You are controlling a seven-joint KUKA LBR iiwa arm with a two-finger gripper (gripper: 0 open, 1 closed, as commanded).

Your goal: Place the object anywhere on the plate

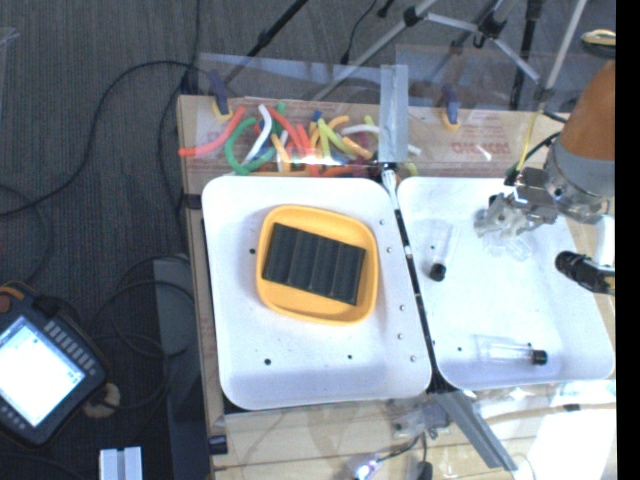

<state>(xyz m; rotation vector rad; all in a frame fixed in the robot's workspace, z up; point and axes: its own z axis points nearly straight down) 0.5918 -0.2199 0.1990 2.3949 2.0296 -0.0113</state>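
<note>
Fetching stage: we are hovering the gripper (505,218) at the right bin's (590,353) 1 o'clock.
Whether it grips anything we cannot tell; vials (437,251) lie near, the plate (270,290) is waiting at 9 o'clock.

The plate (318,271) is a yellow, rounded-square dish lying flat in the left bin, a little above its middle and turned slightly askew. A dark ribbed slab (314,263) covers most of its inner floor, leaving the yellow rim bare all round. In the right bin lie two clear tubes with black caps. One tube (437,250) sits near the left wall, running up and down with its cap at the lower end. The other tube (508,349) lies crosswise near the front edge, cap pointing right.
</note>
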